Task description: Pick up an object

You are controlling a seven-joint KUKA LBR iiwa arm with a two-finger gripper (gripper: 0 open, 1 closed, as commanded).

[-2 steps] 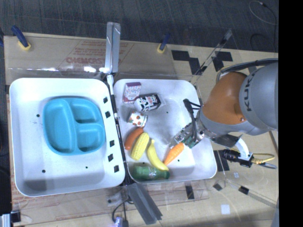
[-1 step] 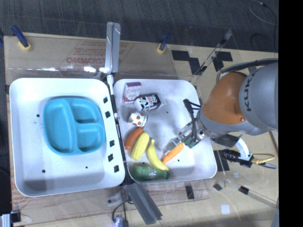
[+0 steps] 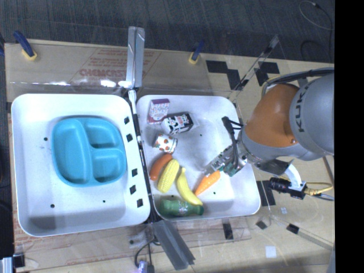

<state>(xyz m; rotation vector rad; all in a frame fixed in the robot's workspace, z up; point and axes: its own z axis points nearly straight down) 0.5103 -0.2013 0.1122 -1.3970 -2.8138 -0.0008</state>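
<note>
The right bin (image 3: 219,110) holds several toy foods. An orange carrot (image 3: 207,182) lies slanted near the bin's front right. My gripper (image 3: 225,165) is low in this bin, right at the carrot's upper right end; whether it touches the carrot I cannot tell. Left of the carrot lie a yellow banana (image 3: 187,187), a corn cob (image 3: 168,176) and an orange sausage-shaped piece (image 3: 160,165). A green cucumber (image 3: 181,208) rests along the front wall. Further back are a white and red cup (image 3: 165,144), a black and white carton (image 3: 179,123) and a maroon packet (image 3: 159,110).
The left bin (image 3: 34,209) holds a blue divided tray (image 3: 89,149). A row of black clips runs down the divider (image 3: 136,164) between the bins. The arm's orange band (image 3: 272,121) hangs over the right bin's right wall. A metal bar (image 3: 135,58) stands behind the bins.
</note>
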